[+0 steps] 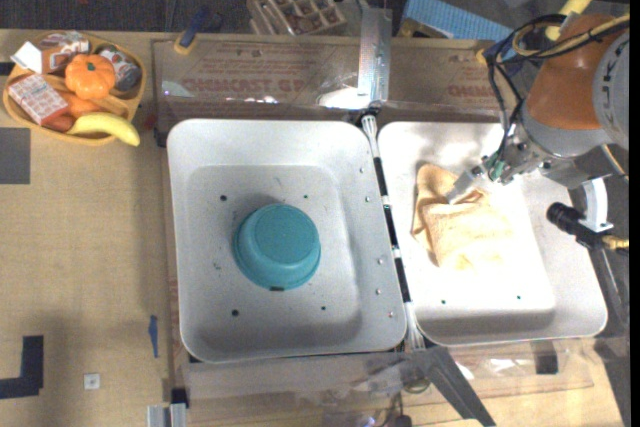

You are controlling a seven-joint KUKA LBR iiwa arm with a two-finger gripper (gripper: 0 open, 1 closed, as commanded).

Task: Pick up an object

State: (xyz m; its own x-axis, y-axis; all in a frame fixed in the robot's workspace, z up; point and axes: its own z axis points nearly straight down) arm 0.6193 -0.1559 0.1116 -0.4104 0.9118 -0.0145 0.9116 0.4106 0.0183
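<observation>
Over the right bin (560, 310), the gripper (462, 187) meets a tan cloth (462, 230) — its bulk lying below-left of 2 fingers whose spread cannot be told.
</observation>
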